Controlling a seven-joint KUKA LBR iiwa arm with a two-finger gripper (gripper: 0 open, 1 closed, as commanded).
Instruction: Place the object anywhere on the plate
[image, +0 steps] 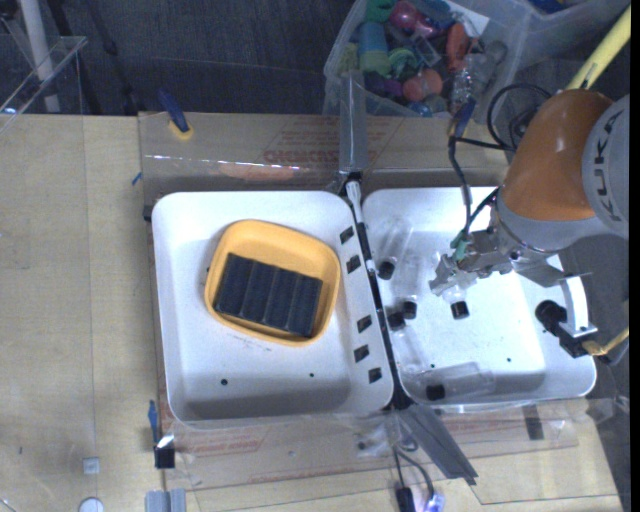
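Black ribbed block (270, 293) lies flat on the yellow plate (300, 242) in the left bin (190, 380), gripper (455, 272) hangs over the right bin (500, 350), open or closed can't tell; risk: another grab try drags it off.

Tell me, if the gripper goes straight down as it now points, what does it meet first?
Probably the floor of the right bin. The gripper hangs above it, close to a small black object, but depth is unclear here.
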